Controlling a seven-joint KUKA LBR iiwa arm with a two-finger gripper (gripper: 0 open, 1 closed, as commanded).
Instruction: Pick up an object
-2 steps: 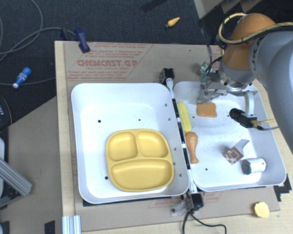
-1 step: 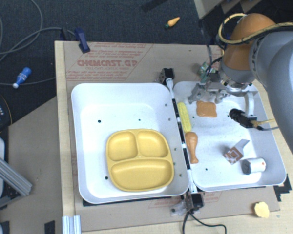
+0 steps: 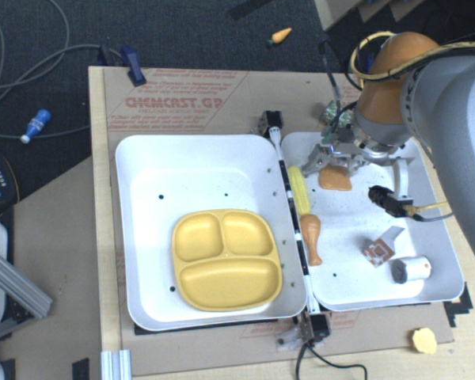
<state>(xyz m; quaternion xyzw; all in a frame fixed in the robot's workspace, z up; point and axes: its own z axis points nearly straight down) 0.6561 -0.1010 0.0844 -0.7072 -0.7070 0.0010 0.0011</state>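
My gripper is low over the far part of the right bin, its fingers spread open. Just in front of it lies an orange-brown bread-like piece, touching or nearly touching the fingertips, not lifted. A yellow corn cob lies along the bin's left wall. An orange drumstick-shaped toy is below the corn. A small brown and white square piece and a white cylinder rest near the front right.
The left bin holds a yellow divided plate. A black clip sits at the bins' far joint. Outside the bins, a yellow bit lies on the board, an orange item and a blue bottle on the floor.
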